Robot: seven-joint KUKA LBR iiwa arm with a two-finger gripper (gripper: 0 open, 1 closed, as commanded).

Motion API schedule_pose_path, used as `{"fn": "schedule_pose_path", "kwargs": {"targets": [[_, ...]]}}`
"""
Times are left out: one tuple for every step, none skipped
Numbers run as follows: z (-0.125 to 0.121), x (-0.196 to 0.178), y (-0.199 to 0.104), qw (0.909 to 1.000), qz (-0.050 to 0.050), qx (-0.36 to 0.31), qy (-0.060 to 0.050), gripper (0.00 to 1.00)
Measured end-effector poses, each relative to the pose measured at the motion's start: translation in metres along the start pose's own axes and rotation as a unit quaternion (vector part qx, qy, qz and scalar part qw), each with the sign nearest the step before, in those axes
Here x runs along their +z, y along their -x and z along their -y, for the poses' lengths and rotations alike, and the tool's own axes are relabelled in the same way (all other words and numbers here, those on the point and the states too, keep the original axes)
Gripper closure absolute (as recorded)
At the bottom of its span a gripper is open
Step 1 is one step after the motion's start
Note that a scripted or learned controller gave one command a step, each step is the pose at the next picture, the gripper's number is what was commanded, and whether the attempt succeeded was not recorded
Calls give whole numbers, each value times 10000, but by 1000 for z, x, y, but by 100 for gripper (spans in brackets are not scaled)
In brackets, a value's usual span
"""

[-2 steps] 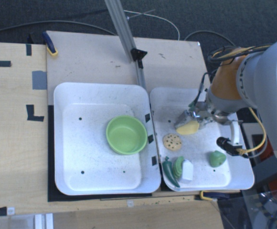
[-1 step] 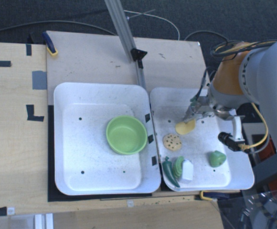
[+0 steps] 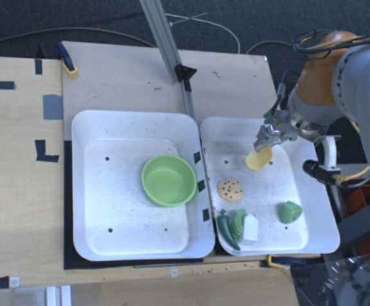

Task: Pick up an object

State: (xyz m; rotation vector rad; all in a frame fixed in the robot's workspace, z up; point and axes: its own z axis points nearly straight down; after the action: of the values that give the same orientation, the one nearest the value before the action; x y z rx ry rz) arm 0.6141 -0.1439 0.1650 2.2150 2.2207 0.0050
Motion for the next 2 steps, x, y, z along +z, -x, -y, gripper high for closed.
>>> {"fn": "schedule_pose_path", "kwargs": {"targets": [[-3,-50,9,10000,2,2,-8,100],[5,-103,6,10000,-2,4,-12,100]]}}
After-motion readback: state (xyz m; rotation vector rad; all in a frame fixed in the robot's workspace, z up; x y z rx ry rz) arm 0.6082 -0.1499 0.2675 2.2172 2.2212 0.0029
